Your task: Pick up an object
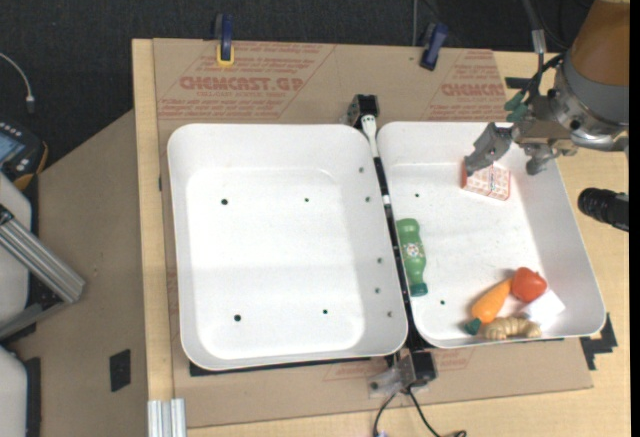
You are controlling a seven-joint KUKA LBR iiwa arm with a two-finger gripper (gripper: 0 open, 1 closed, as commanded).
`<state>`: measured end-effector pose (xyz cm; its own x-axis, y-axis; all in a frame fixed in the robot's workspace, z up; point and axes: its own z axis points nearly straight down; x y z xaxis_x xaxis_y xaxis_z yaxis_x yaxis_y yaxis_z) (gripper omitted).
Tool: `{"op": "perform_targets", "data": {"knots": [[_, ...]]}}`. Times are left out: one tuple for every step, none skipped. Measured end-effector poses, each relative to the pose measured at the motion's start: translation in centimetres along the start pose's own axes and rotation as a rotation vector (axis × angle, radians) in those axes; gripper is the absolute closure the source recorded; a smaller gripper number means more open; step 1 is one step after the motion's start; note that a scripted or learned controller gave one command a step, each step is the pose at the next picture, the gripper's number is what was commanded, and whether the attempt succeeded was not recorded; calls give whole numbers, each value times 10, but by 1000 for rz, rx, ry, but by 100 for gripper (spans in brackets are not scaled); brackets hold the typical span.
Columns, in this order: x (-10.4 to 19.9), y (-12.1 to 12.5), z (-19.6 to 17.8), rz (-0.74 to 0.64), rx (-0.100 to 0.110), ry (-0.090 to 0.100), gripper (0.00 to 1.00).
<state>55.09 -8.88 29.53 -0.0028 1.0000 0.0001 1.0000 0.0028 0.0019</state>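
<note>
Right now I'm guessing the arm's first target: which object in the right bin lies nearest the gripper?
The pink-and-white box, just below the gripper. The green bottle, carrot and red toy lie farther toward the bin's near edge.

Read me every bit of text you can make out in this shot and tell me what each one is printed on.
"CHEMCAST G.P": red print on the brown protective sheet behind the left bin.
The same red print repeats on that sheet behind the right bin, partly cut off and too faint to read fully.
Green bottle: its label is too small to read.
Pink-and-white box under the gripper: print too blurred to read.
</note>
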Motion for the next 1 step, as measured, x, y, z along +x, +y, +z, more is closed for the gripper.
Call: {"op": "perform_targets", "data": {"knots": [[26, -28, -73, -1, -6, -1, 0]]}}
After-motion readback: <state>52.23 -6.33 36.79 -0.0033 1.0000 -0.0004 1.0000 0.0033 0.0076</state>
